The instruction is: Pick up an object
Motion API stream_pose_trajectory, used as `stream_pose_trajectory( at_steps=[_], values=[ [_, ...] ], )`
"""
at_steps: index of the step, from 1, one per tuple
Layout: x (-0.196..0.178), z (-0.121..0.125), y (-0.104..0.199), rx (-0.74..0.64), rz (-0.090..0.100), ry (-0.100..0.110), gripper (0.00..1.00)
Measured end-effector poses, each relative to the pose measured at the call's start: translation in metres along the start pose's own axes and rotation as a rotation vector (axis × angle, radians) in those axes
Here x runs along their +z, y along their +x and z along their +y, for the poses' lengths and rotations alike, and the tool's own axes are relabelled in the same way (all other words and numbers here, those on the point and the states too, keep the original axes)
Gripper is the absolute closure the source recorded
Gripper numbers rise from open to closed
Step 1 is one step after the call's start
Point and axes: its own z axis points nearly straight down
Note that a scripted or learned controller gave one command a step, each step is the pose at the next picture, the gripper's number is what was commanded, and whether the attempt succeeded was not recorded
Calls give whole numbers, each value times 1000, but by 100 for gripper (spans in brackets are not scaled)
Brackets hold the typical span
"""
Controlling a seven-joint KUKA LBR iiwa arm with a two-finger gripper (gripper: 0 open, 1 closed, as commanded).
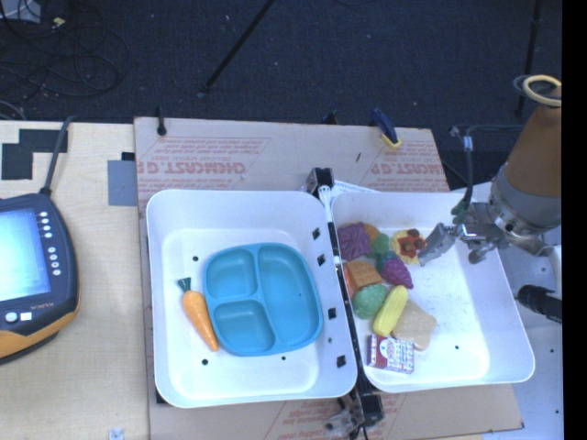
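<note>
White bins sit side by side on the bench; the left bin (170, 246) holds a blue tray (260, 298) with three compartments, and a toy carrot (198, 316) lies just beside the tray's left edge; the right bin (495, 337) holds a heap of toy food toward its left side; in the heap are purple grapes (354, 240), a second purple piece (397, 271), an orange block (364, 272), a green lump (371, 299), a yellow corn cob (390, 310), a tan slice (415, 326), a red and white packet (393, 354) and a small yellow and red piece (409, 243); the arm (534, 168) reaches in from the right, and the gripper (438, 244) hangs over the right bin's upper middle, just beside the yellow and red piece; its fingers look slightly parted, with nothing between them; whether it touches the piece cannot be told.
</note>
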Motion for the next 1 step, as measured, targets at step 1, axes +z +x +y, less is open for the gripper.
stream_pose_trajectory(
  at_steps=[1],
  values=[
    [107,45,-13,1,-5,-18,0]
  ],
)
